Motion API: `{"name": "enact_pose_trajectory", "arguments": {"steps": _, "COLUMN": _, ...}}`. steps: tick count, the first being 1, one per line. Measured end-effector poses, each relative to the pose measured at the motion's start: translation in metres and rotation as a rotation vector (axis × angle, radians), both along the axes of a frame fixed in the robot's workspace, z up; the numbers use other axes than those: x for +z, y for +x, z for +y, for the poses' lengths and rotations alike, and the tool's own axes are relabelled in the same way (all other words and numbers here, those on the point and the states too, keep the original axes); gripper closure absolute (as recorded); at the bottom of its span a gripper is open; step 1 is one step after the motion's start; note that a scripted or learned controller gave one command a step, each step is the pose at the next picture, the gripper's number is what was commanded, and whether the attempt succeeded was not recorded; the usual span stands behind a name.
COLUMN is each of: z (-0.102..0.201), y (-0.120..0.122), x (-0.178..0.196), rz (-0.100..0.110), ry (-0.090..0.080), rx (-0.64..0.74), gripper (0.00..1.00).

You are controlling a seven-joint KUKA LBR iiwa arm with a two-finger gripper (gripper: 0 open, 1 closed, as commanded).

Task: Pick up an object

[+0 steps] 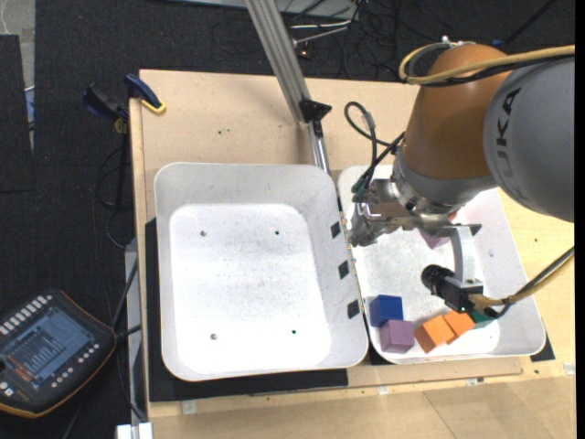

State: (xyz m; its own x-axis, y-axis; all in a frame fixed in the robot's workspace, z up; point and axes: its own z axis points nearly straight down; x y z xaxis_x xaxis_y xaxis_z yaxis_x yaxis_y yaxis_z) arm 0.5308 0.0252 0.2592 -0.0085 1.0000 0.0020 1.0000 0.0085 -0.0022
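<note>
My gripper [364,227] hangs over the left part of the right bin [512,273], close to the wall it shares with the left bin. The arm's big orange and grey body covers the bin's back half. Near the bin's front edge lie a blue cube [386,307], a purple cube [397,335] and an orange block [437,331], close together. A second orange piece [461,322] and a bit of green [485,316] lie just right of them. A pink object [437,240] peeks out from under the arm. The gripper is behind and left of the blue cube, apart from it.
The left bin [183,245] takes up the bench's left half. A slanted metal pole [283,62] comes down at the back between the bins. A black part on a bracket [448,286] hangs from the arm over the right bin. A teach pendant [46,346] lies off the bench at the lower left.
</note>
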Motion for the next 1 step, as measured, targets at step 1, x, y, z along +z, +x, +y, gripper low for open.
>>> {"name": "enact_pose_trajectory", "arguments": {"steps": 1, "z": 0.0431, "y": -0.0163, "x": -0.0095, "rz": 0.000, "ry": -0.001, "rx": -0.001, "gripper": 1.00}}
